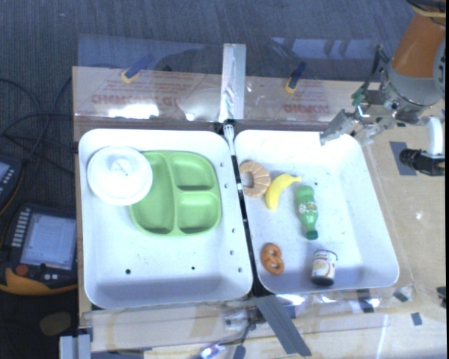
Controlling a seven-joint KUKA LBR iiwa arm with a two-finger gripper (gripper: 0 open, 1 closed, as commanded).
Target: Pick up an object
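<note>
The right bin point(367, 200) holds several objects. A tan donut point(254, 176) lies by its left wall, with a yellow banana point(281, 188) touching it on the right. A green bottle point(307, 209) lies on its side in the middle. Near the front are a small brown pretzel point(272, 258) and an upright jar with a white label point(324, 267). My gripper point(346, 128) hangs over the bin's back right corner, well above and away from all the objects, and nothing hangs from it.
The left bin point(135, 275) holds a green divided plate point(178, 193) with a round white bowl point(120, 173) overlapping its left edge. A ridge point(239, 223) divides the two bins. A clear panel with clips point(224, 88) stands behind them.
</note>
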